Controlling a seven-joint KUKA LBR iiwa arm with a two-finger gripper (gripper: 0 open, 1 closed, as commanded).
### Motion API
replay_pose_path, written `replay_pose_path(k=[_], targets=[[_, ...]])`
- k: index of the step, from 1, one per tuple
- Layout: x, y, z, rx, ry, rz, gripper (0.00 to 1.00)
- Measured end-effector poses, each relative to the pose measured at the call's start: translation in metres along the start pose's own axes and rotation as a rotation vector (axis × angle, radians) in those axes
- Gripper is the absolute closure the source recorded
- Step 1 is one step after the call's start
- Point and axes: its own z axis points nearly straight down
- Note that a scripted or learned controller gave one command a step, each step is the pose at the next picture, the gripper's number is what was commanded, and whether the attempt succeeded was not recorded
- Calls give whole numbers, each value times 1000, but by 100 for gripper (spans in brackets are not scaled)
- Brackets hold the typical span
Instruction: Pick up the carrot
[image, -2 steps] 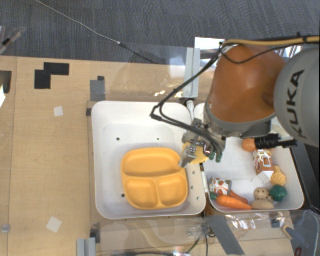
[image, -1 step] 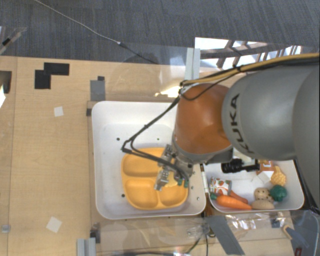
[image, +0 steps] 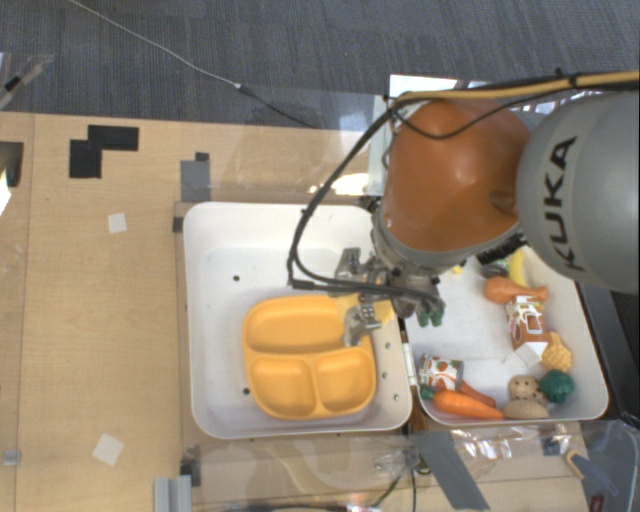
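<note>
The carrot (image: 466, 404) is orange and lies flat near the front left corner of the right bin (image: 592, 398), just in front of a small brown-and-white carton (image: 440, 373). My gripper (image: 396, 312) hangs under the orange wrist band, over the wall where the two bins meet. It is behind the carrot and a little to its left, well apart from it. Nothing shows in its grasp. The wrist hides the back left part of the right bin.
A yellow divided tray (image: 306, 364) lies in the left bin (image: 215, 300), close to the gripper. The right bin also holds a drumstick (image: 514, 290), a milk carton (image: 526, 322), a yellow piece (image: 556, 352), a green broccoli (image: 557, 385) and a potato (image: 520, 402).
</note>
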Motion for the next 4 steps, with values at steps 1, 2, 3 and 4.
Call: replay_pose_path(k=[1, 2, 3, 4], targets=[[-1, -32, 80, -2, 8, -469, 100], [-14, -74, 83, 0, 4, -268, 100], [-22, -172, 82, 2, 4, -595, 100], [-70, -98, 84, -4, 3, -653, 100]])
